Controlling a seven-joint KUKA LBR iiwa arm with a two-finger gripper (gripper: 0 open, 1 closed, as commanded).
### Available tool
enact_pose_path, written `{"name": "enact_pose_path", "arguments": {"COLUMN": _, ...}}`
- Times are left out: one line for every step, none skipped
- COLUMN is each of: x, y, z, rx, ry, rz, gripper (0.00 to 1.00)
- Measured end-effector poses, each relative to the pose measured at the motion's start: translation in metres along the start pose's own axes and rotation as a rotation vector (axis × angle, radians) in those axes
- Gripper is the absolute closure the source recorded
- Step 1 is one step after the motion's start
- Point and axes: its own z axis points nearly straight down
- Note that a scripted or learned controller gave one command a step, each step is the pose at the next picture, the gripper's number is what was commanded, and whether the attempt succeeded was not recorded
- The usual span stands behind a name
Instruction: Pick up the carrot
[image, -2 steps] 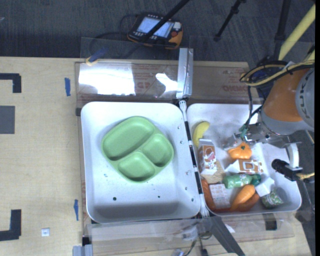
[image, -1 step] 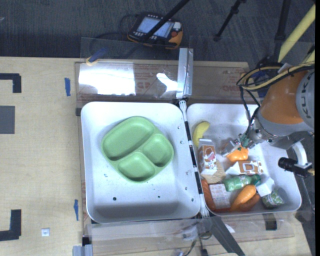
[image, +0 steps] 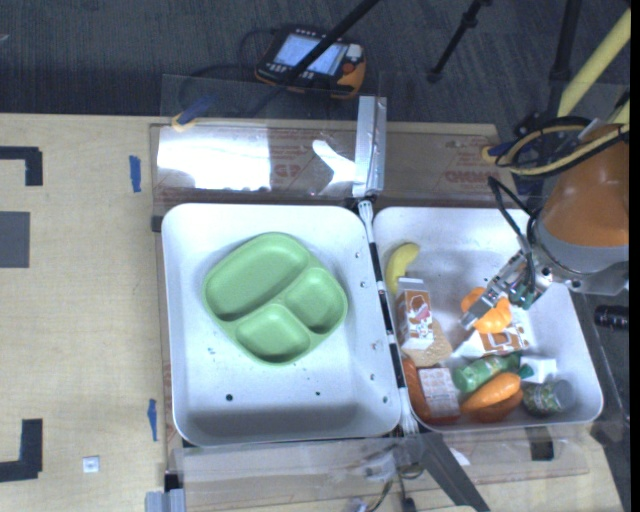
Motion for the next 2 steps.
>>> {"name": "enact_pose_path", "arguments": {"x": -0.054, "y": -0.007, "z": 0.056, "rx": -0.003, "ry": -0.003, "rz": 0.048, "gripper": 1.00}}
{"name": "enact_pose_path", "arguments": {"x": -0.041, "y": 0.040, "z": -0.066, "rx": 0.001, "ry": 0.000, "rz": 0.174, "gripper": 1.00}}
